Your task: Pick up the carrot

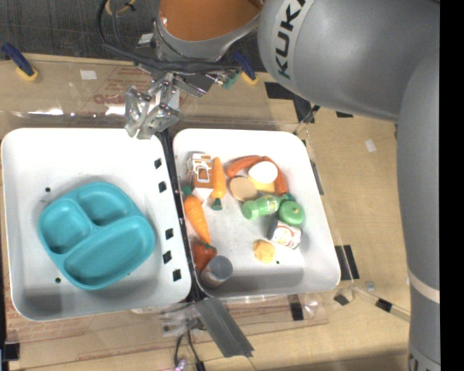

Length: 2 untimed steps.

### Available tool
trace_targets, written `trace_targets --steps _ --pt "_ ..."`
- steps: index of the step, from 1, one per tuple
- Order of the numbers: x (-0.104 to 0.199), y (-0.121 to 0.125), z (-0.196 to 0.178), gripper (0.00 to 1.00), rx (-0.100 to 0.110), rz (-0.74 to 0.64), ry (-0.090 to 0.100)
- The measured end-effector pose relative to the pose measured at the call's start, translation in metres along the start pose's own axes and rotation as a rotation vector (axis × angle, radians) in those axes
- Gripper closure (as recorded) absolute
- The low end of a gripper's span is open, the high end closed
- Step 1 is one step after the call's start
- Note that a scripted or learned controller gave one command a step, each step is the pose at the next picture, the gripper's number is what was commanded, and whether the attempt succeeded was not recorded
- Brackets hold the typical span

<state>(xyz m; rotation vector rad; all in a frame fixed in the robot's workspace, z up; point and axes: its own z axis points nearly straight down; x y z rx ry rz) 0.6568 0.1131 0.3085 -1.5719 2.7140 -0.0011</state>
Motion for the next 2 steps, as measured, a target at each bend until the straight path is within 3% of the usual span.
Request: trace_targets --steps 1,2 --pt "-0.021 0.012 0.004 1.00 0.001 0.111 0.000" --pt "-0.041 0.023 0.010 1.00 0.002 -0.009 -0.002"
